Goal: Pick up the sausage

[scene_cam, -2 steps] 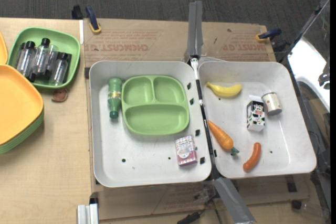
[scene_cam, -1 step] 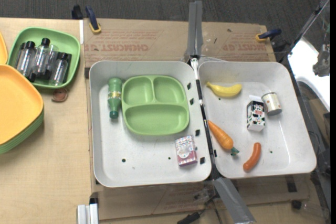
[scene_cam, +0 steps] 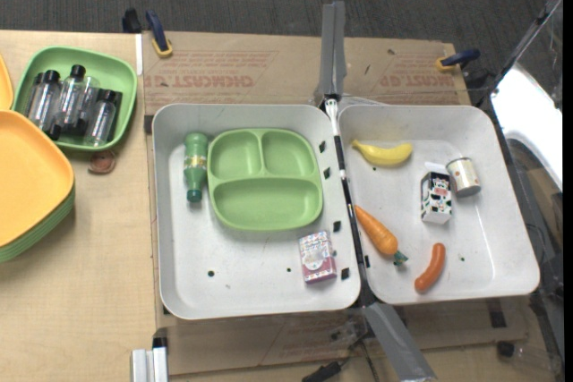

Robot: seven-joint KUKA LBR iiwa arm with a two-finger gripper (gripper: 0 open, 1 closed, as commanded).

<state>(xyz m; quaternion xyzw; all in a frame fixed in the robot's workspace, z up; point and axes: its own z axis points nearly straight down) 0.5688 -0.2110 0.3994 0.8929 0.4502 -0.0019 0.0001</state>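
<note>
Judging the gripper's spread is not possible, so I cannot tell whether it is wide or narrow. The sausage [scene_cam: 430, 267] lies bare toward 5 o'clock in the right bin [scene_cam: 488, 237], tilted. A carrot [scene_cam: 377, 231] lies near it at 10 o'clock, and a small cow-print carton [scene_cam: 437, 197] stands at 12. Beyond them are a silver can [scene_cam: 463, 176] and a banana [scene_cam: 383, 153].
</note>
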